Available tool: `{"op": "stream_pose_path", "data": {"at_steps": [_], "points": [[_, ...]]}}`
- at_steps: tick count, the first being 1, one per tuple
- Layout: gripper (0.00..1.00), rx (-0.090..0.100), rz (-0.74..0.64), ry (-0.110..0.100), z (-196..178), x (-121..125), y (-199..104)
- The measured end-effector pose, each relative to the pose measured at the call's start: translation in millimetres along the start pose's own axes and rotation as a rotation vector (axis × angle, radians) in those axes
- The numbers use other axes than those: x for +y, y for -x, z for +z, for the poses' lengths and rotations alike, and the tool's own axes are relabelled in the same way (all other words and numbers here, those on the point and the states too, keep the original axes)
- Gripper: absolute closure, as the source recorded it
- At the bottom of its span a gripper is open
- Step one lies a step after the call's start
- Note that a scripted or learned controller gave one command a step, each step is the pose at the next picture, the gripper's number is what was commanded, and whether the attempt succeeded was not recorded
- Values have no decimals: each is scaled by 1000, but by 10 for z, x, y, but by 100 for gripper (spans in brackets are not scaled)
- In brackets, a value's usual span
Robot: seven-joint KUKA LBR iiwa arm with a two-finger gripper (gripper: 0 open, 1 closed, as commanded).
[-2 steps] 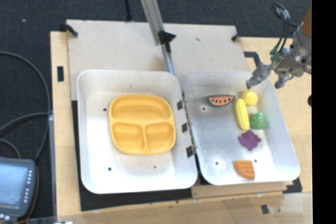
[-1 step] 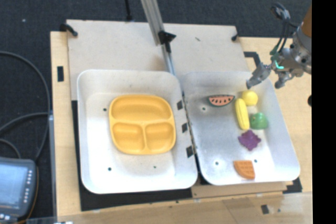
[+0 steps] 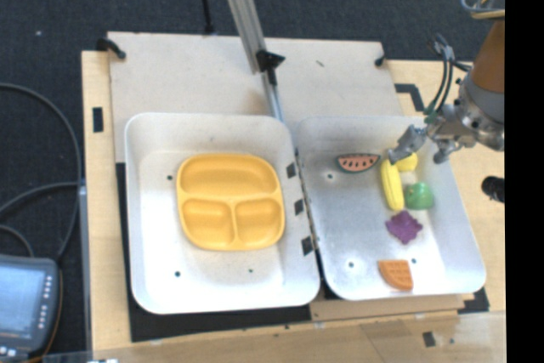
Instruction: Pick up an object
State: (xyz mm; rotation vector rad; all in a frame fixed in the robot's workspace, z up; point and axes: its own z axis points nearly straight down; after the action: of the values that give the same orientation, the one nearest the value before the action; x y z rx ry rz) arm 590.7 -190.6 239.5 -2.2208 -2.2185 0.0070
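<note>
**Claw poised over the toys in the right bin**

In the right bin, the arm reaches in from the right edge with its claw spread open, one finger near the upper end of the banana and the other further right, above the green toy. Nothing sits between the fingers, so the claw is released and carries no object. A small yellow piece lies just under the claw, touching or nearly touching the banana's top; whether it is a separate toy cannot be told.

The candidates lie close together. The banana runs roughly top to bottom in the bin, with the green toy just beside it on the right and the purple toy just below. The melon slice lies apart to the left, and the orange toy sits alone near the bin's front edge. The left bin holds only a yellow tray and plays no part in this step.

The step in hand looks like the descent onto a target, most likely the banana or the yellow piece. To do it well, the fingers should straddle the banana across its narrow width, not along its length, and come down clear of the green toy so that it is not pinched or pushed aside. Closing should wait until the fingertips are low beside the toy, near the bin floor. The crowding is the main risk: a slightly offset descent could land a finger on top of a toy and knock the cluster apart
</note>
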Motion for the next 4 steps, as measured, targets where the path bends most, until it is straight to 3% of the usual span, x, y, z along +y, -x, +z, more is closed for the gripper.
{"op": "stream_pose_path", "data": {"at_steps": [2, 3, 4], "points": [[0, 1, -1, 8, 1127, 0, 113], [100, 0, 3, 10, 997, 1, 127], [100, -2, 1, 13, 359, -36, 150]]}}
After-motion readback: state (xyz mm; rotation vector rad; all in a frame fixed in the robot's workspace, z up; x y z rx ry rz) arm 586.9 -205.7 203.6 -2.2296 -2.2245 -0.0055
